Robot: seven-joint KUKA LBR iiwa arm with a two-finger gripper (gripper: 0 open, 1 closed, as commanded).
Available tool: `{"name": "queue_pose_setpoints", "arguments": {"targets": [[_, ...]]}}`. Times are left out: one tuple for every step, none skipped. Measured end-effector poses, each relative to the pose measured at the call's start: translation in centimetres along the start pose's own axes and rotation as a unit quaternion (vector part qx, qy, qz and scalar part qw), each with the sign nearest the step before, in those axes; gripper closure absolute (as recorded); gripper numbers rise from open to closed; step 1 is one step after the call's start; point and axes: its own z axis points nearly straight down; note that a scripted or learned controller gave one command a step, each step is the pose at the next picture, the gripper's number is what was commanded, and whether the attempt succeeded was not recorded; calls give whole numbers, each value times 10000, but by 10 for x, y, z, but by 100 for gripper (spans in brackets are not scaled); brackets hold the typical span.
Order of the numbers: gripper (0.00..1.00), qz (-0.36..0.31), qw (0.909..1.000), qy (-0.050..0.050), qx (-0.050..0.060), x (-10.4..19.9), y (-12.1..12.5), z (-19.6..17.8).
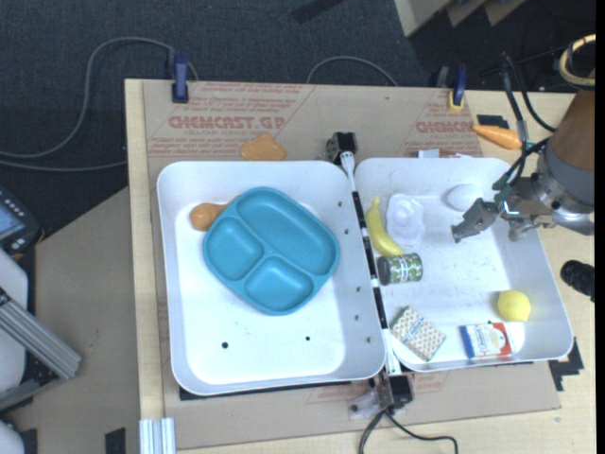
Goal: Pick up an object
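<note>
- My grey two-finger gripper (475, 221) hangs over the right white bin (544, 282); I can't tell its jaw state.
- Nearest, the clear crinkled plastic cup (405, 218) looks light and crushable; I'd pinch its rim gently.

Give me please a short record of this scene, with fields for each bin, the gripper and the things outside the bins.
left bin: blue divided plate, orange round item at its far-left edge
right bin: banana, green can on its side, clear plastic item, yellow lemon, checkered packet, small carton
gripper: over right bin, nothing visible between its fingers
outside the bins: carrot, orange piece
</note>
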Motion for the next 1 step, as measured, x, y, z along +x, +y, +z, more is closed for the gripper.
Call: {"name": "queue_pose_setpoints", "arguments": {"targets": [[0,42,10000,-2,56,-90,5,114]]}}
